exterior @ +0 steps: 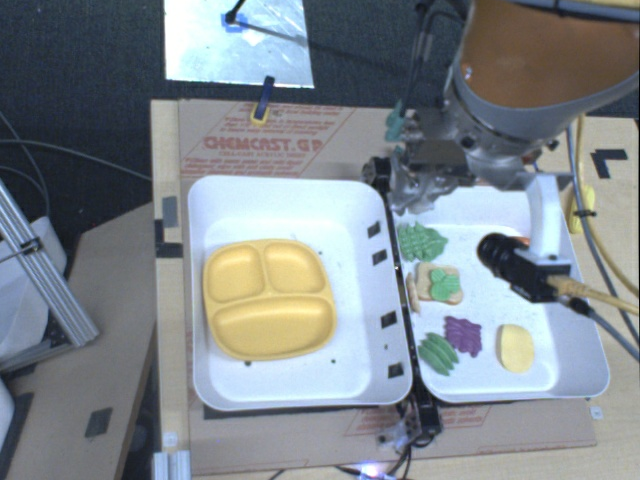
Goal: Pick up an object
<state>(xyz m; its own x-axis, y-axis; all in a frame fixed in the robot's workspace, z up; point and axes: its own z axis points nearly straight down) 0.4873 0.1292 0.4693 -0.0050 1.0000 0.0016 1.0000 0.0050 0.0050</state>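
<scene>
From my seat the arm [545, 43] runs off the top and right edges, so I see just its orange band and wrist. The gripper [415, 183] sits under that bulk at the far edge of the right bin [575, 368], and I cannot tell how it stands. The wrist also covers the bin's far corner. A black fitting [512, 260] hides part of the bin floor. Cables [600, 298] leave the frame on the right.

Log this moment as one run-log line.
arm: over right bin far end | gripper: nothing seen held | right bin: toy foods | left bin: yellow tray
</scene>
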